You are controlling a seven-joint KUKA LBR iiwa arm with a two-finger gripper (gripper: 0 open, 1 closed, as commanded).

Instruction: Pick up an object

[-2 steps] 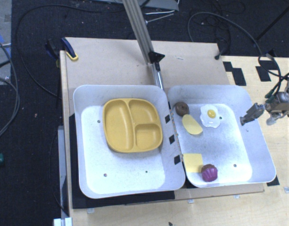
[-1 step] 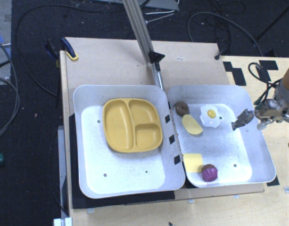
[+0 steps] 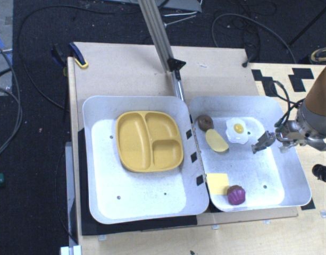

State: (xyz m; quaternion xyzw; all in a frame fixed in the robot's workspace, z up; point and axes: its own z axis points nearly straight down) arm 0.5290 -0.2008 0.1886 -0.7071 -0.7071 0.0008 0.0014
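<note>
Camera view — hand (image 3: 262, 142) beside fried egg (image 3: 239, 129), fingers hard to make out

The bench (image 3: 152, 68) is light brown wood. Two flat white bins sit on it side by side, touching in the middle. The left bin (image 3: 104, 195) and the right bin (image 3: 290, 179) lie at the front part of the bench. A blue and yellow clamp (image 3: 77, 56) grips its back left corner.
</note>
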